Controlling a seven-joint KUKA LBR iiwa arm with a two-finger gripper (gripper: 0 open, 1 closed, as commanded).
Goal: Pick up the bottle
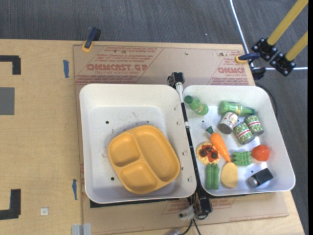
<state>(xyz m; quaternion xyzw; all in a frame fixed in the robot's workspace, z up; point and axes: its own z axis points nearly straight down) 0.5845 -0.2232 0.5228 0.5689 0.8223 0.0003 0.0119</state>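
Two shallow white bins sit side by side on a cardboard sheet printed "CHEMCAST GP" in red. One yellow sectioned plate, with three compartments, lies slightly askew in the left bin; nothing rests in its compartments. The right bin holds a jumble of toy food. One small green bottle lies on its side in the near-left upper corner, just beside the dividing rim. One larger green bottle lies along the top, with three cans just below it: one silver-ended can and two cans with pea labels, whose wording is too small to read. Lower down come one pizza slice, one carrot, one green bean pod, one yellow lemon, one green leafy piece, one red tomato and one dark block. I cannot tell the state of the pincer.
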